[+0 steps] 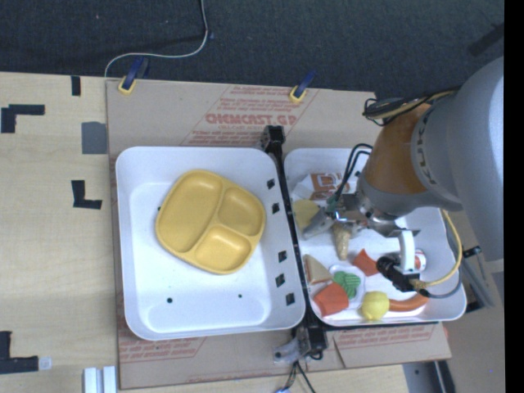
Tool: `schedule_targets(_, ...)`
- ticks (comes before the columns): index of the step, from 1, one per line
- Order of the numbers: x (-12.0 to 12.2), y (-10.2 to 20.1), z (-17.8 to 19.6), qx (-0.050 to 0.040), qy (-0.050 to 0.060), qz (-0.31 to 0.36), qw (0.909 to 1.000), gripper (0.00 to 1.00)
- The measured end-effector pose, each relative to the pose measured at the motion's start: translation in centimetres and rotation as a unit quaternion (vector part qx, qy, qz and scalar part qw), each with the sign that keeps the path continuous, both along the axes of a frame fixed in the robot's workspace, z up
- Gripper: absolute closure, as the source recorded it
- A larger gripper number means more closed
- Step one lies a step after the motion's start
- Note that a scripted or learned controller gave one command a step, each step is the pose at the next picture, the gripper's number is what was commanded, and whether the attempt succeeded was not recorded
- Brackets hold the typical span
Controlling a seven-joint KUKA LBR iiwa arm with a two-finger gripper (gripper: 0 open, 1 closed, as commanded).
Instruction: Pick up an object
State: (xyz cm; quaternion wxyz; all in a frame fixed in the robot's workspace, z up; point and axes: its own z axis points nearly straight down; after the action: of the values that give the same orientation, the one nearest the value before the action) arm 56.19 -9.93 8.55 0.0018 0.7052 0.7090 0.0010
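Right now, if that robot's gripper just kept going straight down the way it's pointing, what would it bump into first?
Probably the pale cone-shaped toy lying in the right bin, since the gripper hangs just above it. Depth is hard to judge from this slanted view, so the yellow wedge beside it is also possible.

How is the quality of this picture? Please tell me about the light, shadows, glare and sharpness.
Camera view: the light is even and soft, with only faint shadows along the walls of the left bin; no strong glare on the yellow plate; the large grey arm close to the lens looks blurred; the small food items in the right bin are soft in detail, so the end effector is hard to read.
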Motion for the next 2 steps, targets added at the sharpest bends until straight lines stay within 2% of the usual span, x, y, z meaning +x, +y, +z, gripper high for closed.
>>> schedule_targets(1, -0.2, -0.2, 1.0, 0.0, 0.001, -0.002, 1.0, 1.0)
schedule_targets(2, 8.2, 5.9, 10.5, 0.0008, -0.005, 0.002, 1.0, 1.0)
